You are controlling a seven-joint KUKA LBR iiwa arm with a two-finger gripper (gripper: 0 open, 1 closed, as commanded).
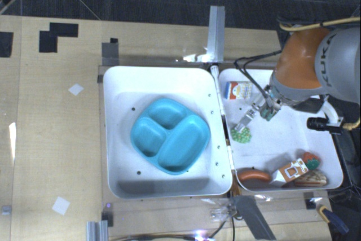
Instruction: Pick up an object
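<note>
Reaching in from the right, the grey arm (pixel 338 62) with its glossy orange band (pixel 299 59) angles down over the right bin (pixel 282 144). Gripper (pixel 246 119) sits low at that bin's left side, metal fingers slim and pointed toward the divider; whether they are spread or pressed together can't be told at this size. Nothing visibly pinched between them.

Just below the tips, touching or nearly so: a small knobbly green cluster (pixel 241 135), bumpy like a bunch of grapes, lying on the bin floor.

Other contents of the right bin:
- small carton (pixel 238 90), white with blue and orange print, boxy, near the back left corner
- smooth reddish-brown sausage shape (pixel 255 176) against the front wall
- small printed box (pixel 293 170), orange and white, tilted, next to it
- round orange-and-green piece (pixel 311 162) and a tan elongated piece (pixel 312 180) at the front right corner, details too small to tell

Left bin (pixel 121 121): shallow, white, rounded corners, smooth plastic. Holds a turquoise divided tray (pixel 170 135), matte, three rounded compartments, lying flat and rotated off square.

Bench (pixel 51 138) is pale wood grain.
</note>
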